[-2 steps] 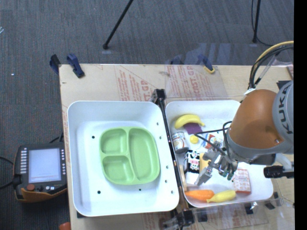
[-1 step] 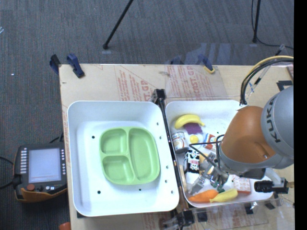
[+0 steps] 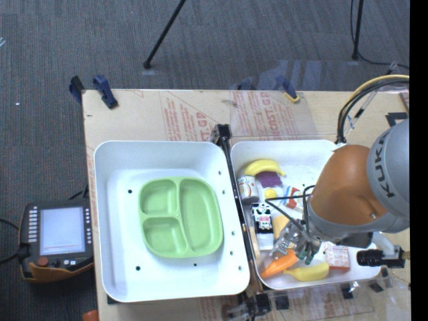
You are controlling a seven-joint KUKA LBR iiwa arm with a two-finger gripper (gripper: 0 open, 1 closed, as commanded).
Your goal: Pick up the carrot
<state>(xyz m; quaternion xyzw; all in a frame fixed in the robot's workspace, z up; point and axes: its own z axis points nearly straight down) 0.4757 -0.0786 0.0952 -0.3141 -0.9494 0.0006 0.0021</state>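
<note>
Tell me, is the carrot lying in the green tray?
No, the carrot lies in the right bin, near its front edge.

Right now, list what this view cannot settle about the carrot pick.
- Gripper: its state; the orange wrist blocks the camera view above it.
- Carrot: its upper end sits under the gripper, so contact cannot be told.
- Right bin: the arm covers its right part.
- Small toys beside the banana: too small to name.

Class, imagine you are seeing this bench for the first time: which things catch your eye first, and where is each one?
The arm's big orange band looms over the right bin. Below it the gripper hangs just above the carrot, among crowded toy foods near the bin's front edge. A pale green divided plate sits in the middle of the left bin.
</note>
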